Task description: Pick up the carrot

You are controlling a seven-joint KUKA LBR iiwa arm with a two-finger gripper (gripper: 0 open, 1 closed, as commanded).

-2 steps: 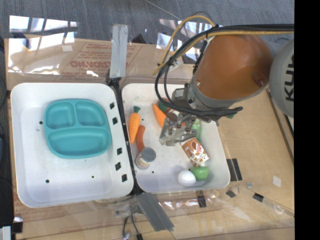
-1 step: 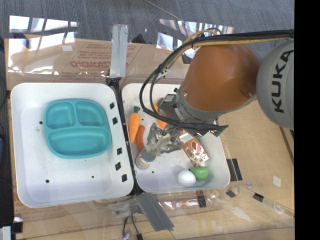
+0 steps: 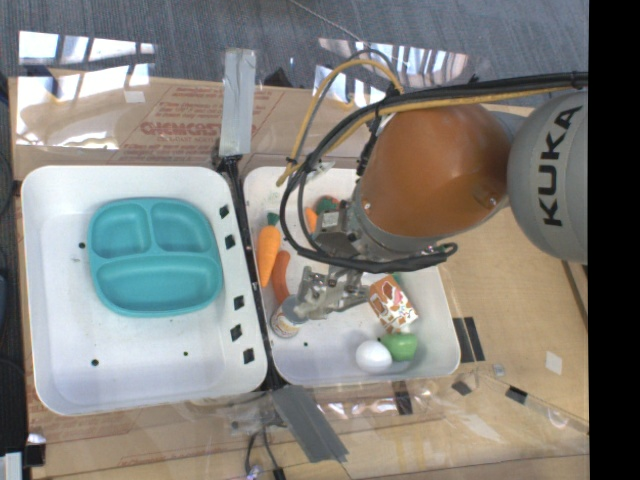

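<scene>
Camera view: I've got the smooth, tapered carrot point(image 3: 268, 251) lying along the right bin's point(image 3: 440, 353) left wall, long axis running top to bottom, green top end farthest up. Metal gripper point(image 3: 318, 296) sits just right of it; can't tell its grip state.

Above the table point(image 3: 560, 388) you see grey carpeted floor point(image 3: 130, 3) crossed by a thin pale cable point(image 3: 300, 13). Flattened brown cardboard point(image 3: 150, 118) lies under clear plastic sheeting point(image 3: 70, 53) — glare flashes off it — and grey tape point(image 3: 237, 103) runs down the cardboard.
</scene>
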